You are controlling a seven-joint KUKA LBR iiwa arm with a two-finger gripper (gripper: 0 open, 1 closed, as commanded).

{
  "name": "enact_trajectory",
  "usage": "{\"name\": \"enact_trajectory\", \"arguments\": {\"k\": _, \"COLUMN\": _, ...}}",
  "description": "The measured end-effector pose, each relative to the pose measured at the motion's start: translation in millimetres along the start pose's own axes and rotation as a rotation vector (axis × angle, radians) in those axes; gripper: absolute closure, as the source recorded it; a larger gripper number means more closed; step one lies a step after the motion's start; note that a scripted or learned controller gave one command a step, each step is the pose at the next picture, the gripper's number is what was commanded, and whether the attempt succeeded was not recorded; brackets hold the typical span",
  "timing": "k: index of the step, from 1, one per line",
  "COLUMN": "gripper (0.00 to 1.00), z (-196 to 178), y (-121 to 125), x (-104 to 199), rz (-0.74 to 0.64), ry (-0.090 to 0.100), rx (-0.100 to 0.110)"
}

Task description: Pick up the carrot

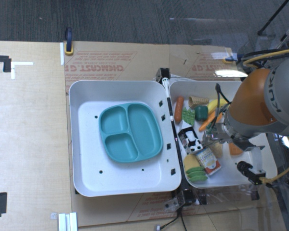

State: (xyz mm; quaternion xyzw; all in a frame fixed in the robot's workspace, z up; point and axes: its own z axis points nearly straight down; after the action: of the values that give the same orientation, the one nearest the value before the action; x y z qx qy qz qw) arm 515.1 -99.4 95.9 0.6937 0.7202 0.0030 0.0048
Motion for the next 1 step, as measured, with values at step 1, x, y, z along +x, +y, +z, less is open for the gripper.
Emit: {"name": "enact_trajectory", "arguments": {"k": 1, "gripper": 0.00, "z": 0.4, "y": -0.3, "x": -1.6, "rz": 0.001, "ry": -0.003, "rx": 0.000}}
